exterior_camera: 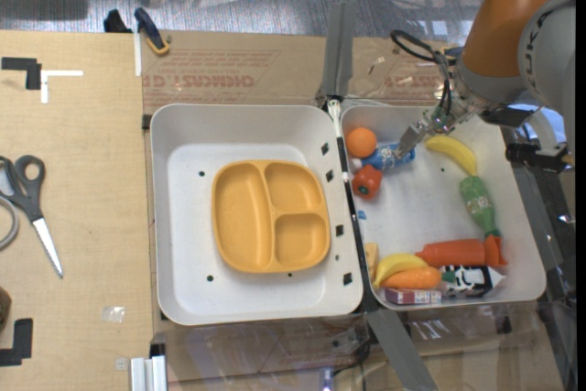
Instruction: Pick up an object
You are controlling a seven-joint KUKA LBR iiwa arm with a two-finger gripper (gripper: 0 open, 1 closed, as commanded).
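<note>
Scissors (35, 208): lying on the table (82, 160) at the far left, well apart from both bins.
Left bin (174, 224): holds a yellow divided plate (271, 216) near its centre; nothing else in it that I can make out.
Right bin (522, 224): holds all the loose things, so the pick belongs here.
Orange ball (362, 142): at about 10 o'clock in the right bin, close to the wall shared with the left bin; a red tomato-like toy (367, 182) sits just below it.
Blue packet (396, 157): just right of the orange ball and touching or nearly touching it; the likely target, since the tool is nearest to it.
Tool (414, 138): slanting down from the upper right, tip just above the blue packet's right end; whether it is spread or closed I cannot tell, and nothing is visibly held.
Banana (455, 153): at about 12 o'clock in the bin, just right of the tool.
Green bottle (478, 204): at 3 o'clock, near the right wall.
Bottom cluster (430, 270): carrot-like toys, a second banana and a small carton, packed together at 6 o'clock.
Doing it well: I judge the descent should centre on the packet's middle, not its edge, closing across its narrow side and staying clear of the orange ball and the banana; lift straight up.
</note>
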